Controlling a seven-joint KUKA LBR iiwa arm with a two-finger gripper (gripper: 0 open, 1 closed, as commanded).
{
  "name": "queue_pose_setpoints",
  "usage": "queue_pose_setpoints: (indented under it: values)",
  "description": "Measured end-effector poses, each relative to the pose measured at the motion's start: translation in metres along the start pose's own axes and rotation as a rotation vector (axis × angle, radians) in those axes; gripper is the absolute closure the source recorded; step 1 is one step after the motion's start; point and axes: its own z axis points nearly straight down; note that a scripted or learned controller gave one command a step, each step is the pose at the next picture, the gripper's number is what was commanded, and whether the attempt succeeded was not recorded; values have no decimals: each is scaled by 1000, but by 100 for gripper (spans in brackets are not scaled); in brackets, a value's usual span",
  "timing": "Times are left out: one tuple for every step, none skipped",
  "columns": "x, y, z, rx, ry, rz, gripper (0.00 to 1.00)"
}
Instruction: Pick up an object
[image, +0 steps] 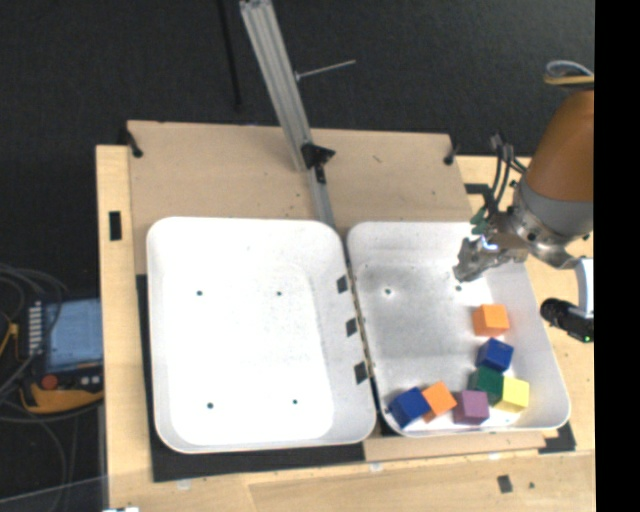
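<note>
Camera view shows me the gripper (470, 262) hanging over the right bin (400, 250), toward that bin's one o'clock corner, with bare white floor under it. I see nothing held in it, and from this slant I cannot tell how its jaws stand. My nearest candidate is the orange cube (490, 319), lying just at five o'clock from the gripper and apart from the rest. Farther toward six o'clock sit a blue cube (494, 354), a green cube (487, 382) and a yellow cube (515, 392), packed close. I judge these small blocks light, stiff and smooth-sided, so I would pinch the orange one across two flat opposite faces, squarely, or it may twist out.
</note>
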Motion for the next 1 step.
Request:
queue_pose_setpoints:
  values:
    - [50, 15, 11, 5, 0, -1, 100]
